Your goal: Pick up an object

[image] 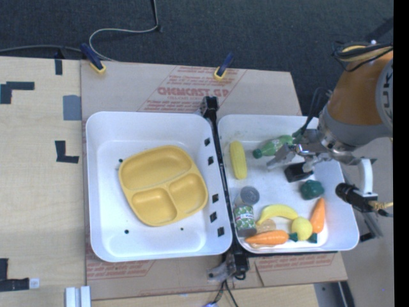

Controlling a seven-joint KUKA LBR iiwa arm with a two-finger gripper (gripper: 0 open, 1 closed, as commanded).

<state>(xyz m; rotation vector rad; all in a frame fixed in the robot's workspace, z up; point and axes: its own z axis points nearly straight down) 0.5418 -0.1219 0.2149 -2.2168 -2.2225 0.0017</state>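
green bottle (271,147) lying near far edge of right bin (348,235), tip touching tool (289,159) | tool fingers spread narrow, nothing visibly between them | corn (238,159) by divider | banana (279,211), carrots (268,238), jar (244,217) at near edge | yellow tray (163,184) in left bin (102,171)

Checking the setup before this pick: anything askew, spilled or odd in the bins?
Nothing spilled or damaged. The toy food is crowded into the right bin's near corner, and the yellow tray sits skewed in the left bin.
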